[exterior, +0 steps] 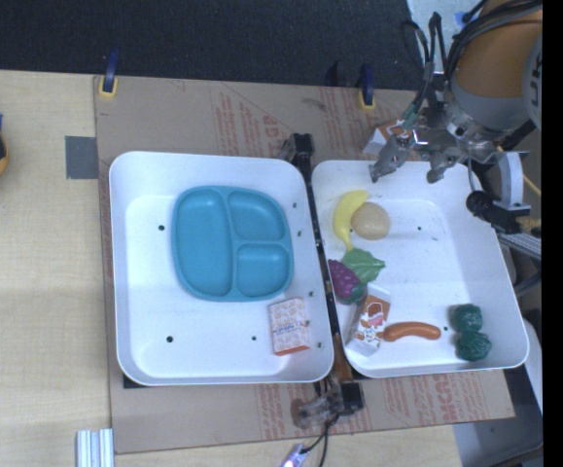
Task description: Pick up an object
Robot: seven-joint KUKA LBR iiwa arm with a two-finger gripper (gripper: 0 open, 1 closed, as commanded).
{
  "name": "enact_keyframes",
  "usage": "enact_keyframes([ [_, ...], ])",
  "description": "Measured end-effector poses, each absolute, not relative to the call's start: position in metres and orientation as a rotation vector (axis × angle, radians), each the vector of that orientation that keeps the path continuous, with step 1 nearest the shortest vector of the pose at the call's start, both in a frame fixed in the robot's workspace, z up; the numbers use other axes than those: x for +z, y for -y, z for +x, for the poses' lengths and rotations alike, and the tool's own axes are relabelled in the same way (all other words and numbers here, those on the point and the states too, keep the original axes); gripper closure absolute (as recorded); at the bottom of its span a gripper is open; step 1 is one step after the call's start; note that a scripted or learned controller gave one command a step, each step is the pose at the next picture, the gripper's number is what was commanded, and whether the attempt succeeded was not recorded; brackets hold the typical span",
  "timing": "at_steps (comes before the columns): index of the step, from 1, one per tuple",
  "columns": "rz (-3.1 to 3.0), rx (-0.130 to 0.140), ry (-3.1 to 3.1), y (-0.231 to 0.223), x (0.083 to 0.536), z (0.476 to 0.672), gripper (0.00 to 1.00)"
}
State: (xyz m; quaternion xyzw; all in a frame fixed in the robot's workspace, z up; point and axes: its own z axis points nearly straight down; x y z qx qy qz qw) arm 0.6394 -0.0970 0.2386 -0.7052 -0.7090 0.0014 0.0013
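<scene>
My gripper [409, 167] hangs open over the back edge of the right bin [475, 270], its two dark fingers spread apart with nothing between them. In that bin, just below and left of the gripper, a yellow banana [346, 212] lies against a beige round ball [370, 221]. Further down sit a green leafy piece [364, 262], purple grapes [346, 280], a small printed carton [369, 322], a sausage [412, 332] and a dark green broccoli [470, 332].
The left bin [145, 290] holds a blue divided plate [232, 242] and a small snack packet [289, 325]. The bins' inner rims meet in a narrow ridge. The arm's orange band and cables rise at the upper right.
</scene>
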Motion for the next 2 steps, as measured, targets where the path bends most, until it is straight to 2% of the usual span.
enact_keyframes([
  [1, -2.211, 0.009, 2.227, 0.096, 0.146, 0.653, 0.0],
  [2, -2.212, 0.006, 2.23, 0.095, 0.092, 0.656, 0.0],
])
